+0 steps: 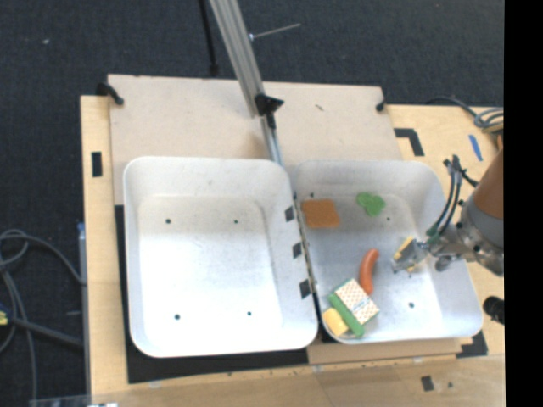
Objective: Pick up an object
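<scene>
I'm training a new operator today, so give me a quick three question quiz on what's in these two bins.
1. True or false: the orange block lies in the left bin.
2. Which item lies nearest the hand? A) green piece B) carrot C) yellow piece
3. Fill in: the patterned box sits near the right bin's ____ left corner.

Key: 1 false; 2 B; 3 front.
</scene>
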`<state>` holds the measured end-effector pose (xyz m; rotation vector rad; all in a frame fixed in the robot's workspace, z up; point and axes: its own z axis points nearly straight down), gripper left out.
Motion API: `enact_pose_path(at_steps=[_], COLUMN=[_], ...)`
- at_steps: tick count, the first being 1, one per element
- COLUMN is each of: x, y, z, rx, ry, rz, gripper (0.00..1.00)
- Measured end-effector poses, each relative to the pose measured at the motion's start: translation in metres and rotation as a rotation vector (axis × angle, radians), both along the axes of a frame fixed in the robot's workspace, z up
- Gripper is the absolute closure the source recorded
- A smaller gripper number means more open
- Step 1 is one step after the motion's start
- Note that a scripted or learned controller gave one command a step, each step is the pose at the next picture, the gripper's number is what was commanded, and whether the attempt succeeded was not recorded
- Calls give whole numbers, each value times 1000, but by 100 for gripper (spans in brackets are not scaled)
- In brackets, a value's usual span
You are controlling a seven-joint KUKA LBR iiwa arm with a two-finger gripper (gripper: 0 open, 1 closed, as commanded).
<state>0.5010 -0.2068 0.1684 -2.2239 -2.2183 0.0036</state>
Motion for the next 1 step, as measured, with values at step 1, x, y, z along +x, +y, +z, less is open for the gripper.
enact_pose_path(at_steps=[1], x=[-6], y=[-6], z=[-60], rx=[1], ry=[3], rz=[1], gripper=[0])
